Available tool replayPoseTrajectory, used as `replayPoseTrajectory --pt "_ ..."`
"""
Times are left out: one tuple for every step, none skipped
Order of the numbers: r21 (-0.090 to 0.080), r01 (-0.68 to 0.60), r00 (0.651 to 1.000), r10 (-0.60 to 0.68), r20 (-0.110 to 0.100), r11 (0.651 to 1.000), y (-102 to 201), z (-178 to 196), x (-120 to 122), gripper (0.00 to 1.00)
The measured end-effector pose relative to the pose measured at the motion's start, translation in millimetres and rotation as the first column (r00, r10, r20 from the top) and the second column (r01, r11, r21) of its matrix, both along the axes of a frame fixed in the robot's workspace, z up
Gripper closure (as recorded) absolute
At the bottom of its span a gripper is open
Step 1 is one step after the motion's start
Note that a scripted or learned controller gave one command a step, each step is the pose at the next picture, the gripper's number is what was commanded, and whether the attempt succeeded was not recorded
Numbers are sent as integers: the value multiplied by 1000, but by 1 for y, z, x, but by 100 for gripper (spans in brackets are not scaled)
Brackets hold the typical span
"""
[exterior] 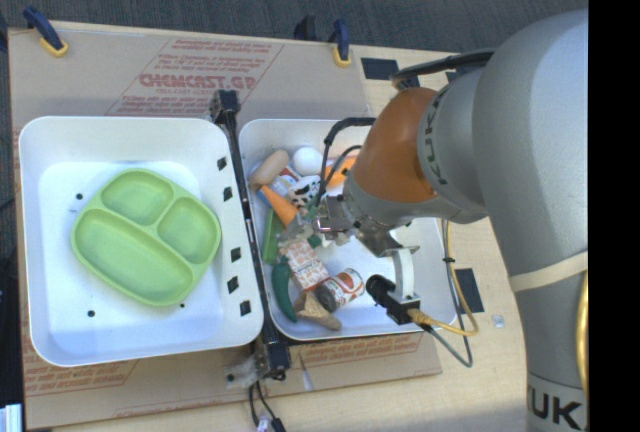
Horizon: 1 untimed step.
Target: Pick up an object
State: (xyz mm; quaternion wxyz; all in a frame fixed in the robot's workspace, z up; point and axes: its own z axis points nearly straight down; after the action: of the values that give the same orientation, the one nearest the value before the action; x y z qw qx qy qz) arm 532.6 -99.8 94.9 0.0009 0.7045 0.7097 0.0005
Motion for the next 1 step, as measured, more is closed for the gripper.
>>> replayPoseTrajectory --pt "1 -6 1000 6 3 1000 1 11 2 100"
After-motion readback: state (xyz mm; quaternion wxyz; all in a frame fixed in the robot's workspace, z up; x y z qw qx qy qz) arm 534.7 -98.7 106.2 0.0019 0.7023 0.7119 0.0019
